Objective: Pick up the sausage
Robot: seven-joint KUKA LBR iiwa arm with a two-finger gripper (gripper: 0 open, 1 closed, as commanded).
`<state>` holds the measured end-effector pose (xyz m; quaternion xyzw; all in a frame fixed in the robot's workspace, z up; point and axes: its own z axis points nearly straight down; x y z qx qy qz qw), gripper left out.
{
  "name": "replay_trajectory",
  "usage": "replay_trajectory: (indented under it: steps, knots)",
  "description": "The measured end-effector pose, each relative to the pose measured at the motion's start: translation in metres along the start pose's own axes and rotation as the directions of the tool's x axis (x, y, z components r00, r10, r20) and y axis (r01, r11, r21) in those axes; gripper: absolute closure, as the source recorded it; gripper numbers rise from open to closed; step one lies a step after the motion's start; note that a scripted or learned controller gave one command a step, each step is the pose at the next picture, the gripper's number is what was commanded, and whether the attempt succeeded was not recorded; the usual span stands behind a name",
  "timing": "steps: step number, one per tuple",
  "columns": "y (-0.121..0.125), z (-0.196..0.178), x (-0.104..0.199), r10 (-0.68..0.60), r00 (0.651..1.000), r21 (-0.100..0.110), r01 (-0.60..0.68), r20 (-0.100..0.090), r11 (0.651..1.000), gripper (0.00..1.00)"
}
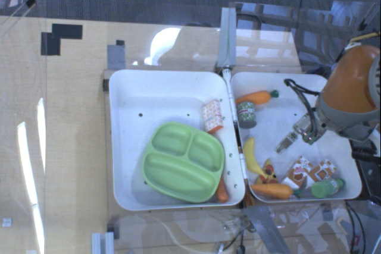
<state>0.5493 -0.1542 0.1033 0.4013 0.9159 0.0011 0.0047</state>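
hovering over the right shallow white bin, the two-finger tool looks released, well apart from the reddish-brown sausage beside the green divided plate.

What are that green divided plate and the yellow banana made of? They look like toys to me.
The green divided plate looks like moulded plastic: one even colour, soft matte sheen, rounded compartment ridges. The yellow banana is probably plastic play food too, given its flat uniform yellow and smooth surface, though it is too small here to be sure. The shallow white bin under the plate also looks like smooth plastic.
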Motion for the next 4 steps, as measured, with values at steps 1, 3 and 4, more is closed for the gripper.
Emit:
replay_trajectory:
  steps: [1, 3, 4]
  knots:
    - [-0.024, 0.013, 0.059, -0.022, 1.000, -0.004, 0.023, 0.006, 1.000, 0.00]
    - [-0.013, 0.008, 0.068, 0.014, 1.000, -0.009, -0.014, 0.006, 1.000, 0.00]
    - [-0.023, 0.009, 0.057, -0.057, 0.998, -0.010, 0.057, 0.003, 0.998, 0.00]
